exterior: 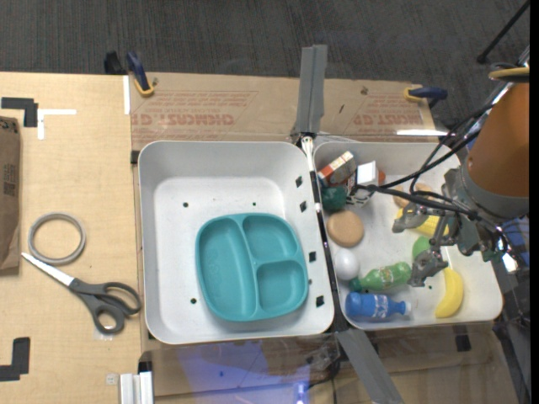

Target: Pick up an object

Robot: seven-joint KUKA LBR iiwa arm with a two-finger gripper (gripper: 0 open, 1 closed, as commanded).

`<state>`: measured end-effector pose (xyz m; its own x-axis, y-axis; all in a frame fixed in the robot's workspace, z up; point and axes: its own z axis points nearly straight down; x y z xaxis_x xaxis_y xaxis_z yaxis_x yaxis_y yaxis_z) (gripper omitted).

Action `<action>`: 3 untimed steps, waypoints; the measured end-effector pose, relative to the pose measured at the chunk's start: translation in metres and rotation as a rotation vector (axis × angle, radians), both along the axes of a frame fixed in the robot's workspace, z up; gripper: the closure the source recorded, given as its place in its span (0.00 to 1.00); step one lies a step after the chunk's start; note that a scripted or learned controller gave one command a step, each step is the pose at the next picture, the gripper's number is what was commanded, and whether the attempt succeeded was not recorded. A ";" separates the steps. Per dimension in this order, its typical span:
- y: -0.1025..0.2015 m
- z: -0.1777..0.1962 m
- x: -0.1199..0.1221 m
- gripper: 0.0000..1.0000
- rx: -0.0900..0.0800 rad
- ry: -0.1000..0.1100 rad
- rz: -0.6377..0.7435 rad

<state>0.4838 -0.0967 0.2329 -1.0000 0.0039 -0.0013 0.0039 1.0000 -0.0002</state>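
Note:
The right bin (396,146) holds several small things. Among them are a banana (450,295), a green bottle (386,274), a blue bottle (376,307), a white ball (346,265), a tan round piece (345,229) and a red and white box (339,167). My gripper (418,242) hangs low over the bin's right half, open, its two fingers (409,218) spread apart. A small green object (419,247) lies between them, and a yellow one (431,224) is just beside it. The arm hides the bin's right wall.
The left bin (168,183) holds a teal divided plate (253,266). On the wooden bench to the left lie scissors (93,293), a tape ring (56,236) and a brown bag (8,192). Black cables (421,175) cross the right bin.

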 end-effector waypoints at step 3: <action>-0.124 -0.139 0.127 0.00 -0.001 -0.005 -0.313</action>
<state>0.6111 -0.2211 0.0935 -0.9501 0.3118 -0.0061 0.3119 0.9501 -0.0002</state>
